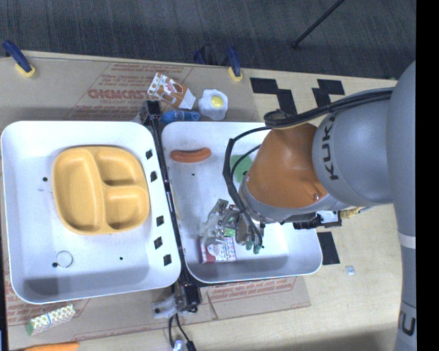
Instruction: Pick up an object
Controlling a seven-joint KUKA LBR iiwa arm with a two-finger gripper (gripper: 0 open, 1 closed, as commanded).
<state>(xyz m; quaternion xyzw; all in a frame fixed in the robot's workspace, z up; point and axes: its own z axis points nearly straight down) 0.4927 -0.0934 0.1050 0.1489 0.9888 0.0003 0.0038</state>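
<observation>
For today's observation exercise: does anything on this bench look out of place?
Yes. A carton, a blue item and a yellow-centred piece lie on the cardboard above the bins, outside them. A wrapped bar lies below the left bin.

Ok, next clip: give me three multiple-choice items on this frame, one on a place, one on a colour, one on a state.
1. Where does the divided tray lie?
A. In the left bin
B. In the right bin
C. On the bench outside the bins

2. What colour is the divided tray?
A. Blue
B. Yellow
C. Black

3. How does the sausage stand to the tool?
A. Clamped in the tool
B. Lying apart from it, near the right bin's far edge
C. Lying on the divided tray

Answers:
1 A: the tray rests on the floor of the left bin.
2 B: its compartments all show yellow.
3 B: the sausage lies on the floor of the right bin near its far edge, while the tool sits lower, over a red-and-white packet.
</observation>
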